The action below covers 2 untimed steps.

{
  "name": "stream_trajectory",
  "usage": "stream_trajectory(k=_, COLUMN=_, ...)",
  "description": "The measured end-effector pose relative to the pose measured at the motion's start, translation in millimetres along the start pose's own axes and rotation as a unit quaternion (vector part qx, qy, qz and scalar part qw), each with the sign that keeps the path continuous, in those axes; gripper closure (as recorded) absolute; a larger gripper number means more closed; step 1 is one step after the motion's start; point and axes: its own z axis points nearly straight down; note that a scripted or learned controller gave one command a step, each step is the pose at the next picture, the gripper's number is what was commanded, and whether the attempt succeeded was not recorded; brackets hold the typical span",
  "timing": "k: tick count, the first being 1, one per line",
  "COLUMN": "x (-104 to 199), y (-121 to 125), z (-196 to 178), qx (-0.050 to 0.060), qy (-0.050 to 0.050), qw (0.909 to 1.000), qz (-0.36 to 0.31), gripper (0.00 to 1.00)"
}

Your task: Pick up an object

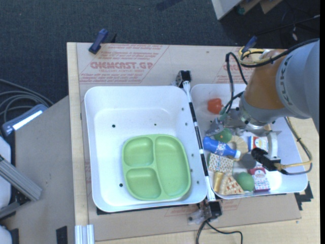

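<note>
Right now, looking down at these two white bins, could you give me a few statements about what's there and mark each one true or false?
1. The light green three-compartment plastic tray lies in the left white bin. True.
2. The small orange-red round object sits inside that tray. False: it lies in the right white bin.
3. The grey arm with the orange band reaches over the right bin. True.
4. The blue-and-white bottle stands upright. False: it lies on its side.
</note>
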Motion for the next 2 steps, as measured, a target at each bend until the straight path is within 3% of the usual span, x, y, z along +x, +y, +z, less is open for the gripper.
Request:
stream_trajectory(k=1, x=0.2, y=0.5, z=-10.0, qx=-0.001, qy=0.000, qw=1.0000, qz=0.000, gripper=1.00)
stream_trajectory(k=2, x=80.9, y=33.6, z=-101.0, qx=-0.002, qy=0.000, qw=1.0000, qz=-0.001, gripper=1.00)
